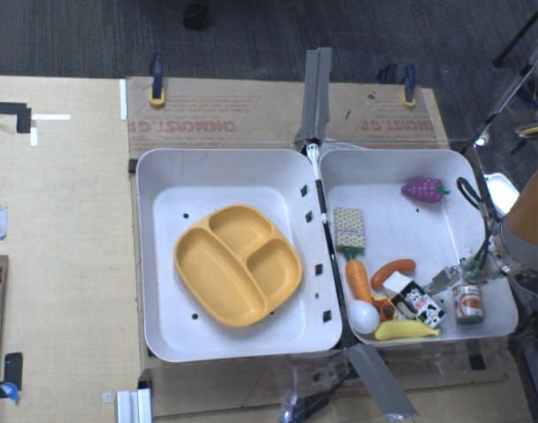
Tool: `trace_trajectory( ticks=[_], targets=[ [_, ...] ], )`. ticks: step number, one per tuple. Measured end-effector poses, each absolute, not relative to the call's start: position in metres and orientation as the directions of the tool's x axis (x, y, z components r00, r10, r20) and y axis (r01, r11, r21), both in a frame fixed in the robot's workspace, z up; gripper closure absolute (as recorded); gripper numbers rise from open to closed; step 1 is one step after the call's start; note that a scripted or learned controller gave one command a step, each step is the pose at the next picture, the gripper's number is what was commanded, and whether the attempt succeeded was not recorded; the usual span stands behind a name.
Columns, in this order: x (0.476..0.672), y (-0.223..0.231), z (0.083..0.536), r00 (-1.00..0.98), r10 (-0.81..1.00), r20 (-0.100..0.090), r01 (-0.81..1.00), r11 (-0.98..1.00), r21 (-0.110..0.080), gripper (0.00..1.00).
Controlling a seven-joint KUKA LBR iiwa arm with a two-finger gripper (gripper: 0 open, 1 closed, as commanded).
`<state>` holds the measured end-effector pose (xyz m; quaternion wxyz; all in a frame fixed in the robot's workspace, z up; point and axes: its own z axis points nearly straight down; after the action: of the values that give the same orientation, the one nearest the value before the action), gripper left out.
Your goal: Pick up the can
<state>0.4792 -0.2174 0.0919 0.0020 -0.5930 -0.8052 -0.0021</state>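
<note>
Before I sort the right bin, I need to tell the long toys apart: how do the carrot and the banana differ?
The carrot is orange with a green top; the banana is yellow. The carrot points up and down the bin, near the divider; the banana lies crosswise along the front wall. The carrot is straight and tapered; the banana curves. Both lie flat in the right bin, next to the white egg.

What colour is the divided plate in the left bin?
The divided plate is yellow-orange all over, seen clearly in the camera view.
</note>
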Motion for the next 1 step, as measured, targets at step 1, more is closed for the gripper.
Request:
trace_trajectory(
  ticks=[1],
  targets=[
    [0.4783,-0.2222,0.1683,-0.218,0.976,-0.002,0.976,0.218,0.0,0.0]
  ],
)
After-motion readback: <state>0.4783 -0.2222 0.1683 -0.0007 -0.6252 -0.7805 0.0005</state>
